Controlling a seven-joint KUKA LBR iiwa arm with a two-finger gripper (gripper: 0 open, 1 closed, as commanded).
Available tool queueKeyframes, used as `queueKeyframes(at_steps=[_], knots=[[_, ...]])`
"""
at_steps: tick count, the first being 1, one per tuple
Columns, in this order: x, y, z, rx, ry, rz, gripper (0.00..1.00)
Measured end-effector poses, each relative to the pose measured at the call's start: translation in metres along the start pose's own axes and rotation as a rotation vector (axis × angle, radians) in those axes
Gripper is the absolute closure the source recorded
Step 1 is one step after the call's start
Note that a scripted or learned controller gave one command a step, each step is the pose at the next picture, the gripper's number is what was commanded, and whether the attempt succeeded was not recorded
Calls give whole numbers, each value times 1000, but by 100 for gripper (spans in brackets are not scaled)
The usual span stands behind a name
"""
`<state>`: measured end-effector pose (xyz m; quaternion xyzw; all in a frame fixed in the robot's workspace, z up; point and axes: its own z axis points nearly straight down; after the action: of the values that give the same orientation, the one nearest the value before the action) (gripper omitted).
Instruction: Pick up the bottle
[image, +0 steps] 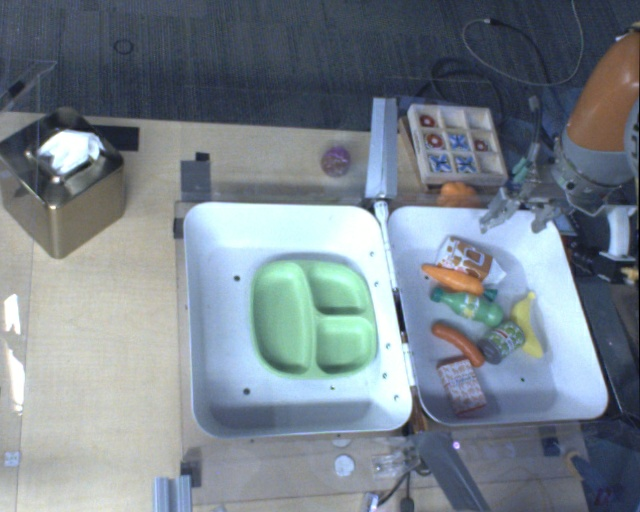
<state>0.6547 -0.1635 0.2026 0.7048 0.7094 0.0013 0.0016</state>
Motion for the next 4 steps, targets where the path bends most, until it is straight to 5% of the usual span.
queueKeyframes(at_steps=[1,2,3,4], knots=[[4,-75,107,-4,-1,-120,0],[4,-72,95,-11,-2,-122,100],[4,-72,95,-11,-2,-123,0],[57,-108,112,-12,-2,-126,0]])
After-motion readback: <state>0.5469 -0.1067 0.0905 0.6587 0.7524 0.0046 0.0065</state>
